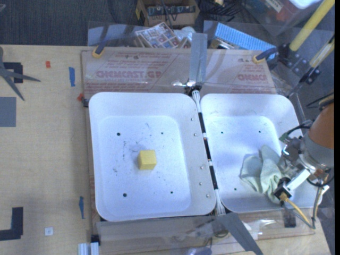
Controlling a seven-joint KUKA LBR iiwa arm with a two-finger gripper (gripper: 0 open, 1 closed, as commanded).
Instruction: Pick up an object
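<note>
My gripper (287, 162) sat low over the right bin (239, 106), toward its right side, w/ the arm (323, 134) reaching in from the right edge of the view. Couldn't tell whether the gripper was wide, narrow or holding anything; its tip was too hard to make out from above.

It was right at the right-hand edge of a pale green cloth (259, 170), either touching it or just beside it; couldn't tell which. The cloth lay crumpled on the bin floor, in the front-right part, w/ its folds bunched up nearest the gripper.

The left bin (101, 142) held a small yellow block (147, 160). It sat flat near the middle of the floor, a bit toward the front, well apart from the cloth & the gripper. Dark scuffs & specks marked the floor around it.

The 2 bins stood side by side, rims meeting along a dark strip (204, 142) down the middle. Behind them lay a clear sheet (138, 70) w/ red lettering. On the wooden bench (42, 158) to the left, a short piece of blue tape (71, 76) stuck near the back.
</note>
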